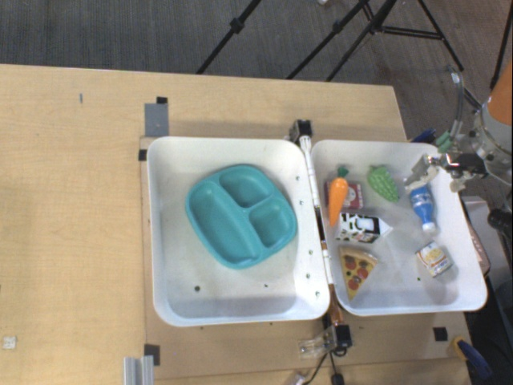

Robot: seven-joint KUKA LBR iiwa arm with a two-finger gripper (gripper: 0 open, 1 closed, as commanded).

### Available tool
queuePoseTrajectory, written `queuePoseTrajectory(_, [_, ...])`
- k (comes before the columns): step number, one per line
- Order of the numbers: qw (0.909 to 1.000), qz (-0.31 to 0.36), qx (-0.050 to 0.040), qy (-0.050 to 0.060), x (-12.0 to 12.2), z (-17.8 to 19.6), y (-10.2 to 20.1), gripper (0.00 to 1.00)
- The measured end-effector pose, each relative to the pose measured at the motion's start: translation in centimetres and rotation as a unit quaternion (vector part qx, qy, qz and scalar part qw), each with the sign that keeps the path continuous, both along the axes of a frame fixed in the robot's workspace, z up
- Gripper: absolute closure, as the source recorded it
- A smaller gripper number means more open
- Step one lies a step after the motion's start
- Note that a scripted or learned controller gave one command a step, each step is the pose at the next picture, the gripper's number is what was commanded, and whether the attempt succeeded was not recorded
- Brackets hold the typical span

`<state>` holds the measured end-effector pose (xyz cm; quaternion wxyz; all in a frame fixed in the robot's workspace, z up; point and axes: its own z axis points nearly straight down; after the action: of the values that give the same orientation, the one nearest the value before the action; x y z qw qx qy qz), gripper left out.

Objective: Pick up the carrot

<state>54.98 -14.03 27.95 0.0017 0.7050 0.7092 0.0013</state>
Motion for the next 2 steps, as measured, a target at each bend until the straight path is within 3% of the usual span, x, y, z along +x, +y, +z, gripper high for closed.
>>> queuePoseTrajectory(1, [0.9987,0.05,0.0004,0.0,4.3,-7.7,8.2,0.0])
queuePoseTrajectory(2, [0.9976,0.069,0.0003,0.0,9.8,-9.5,13.4,0.0])
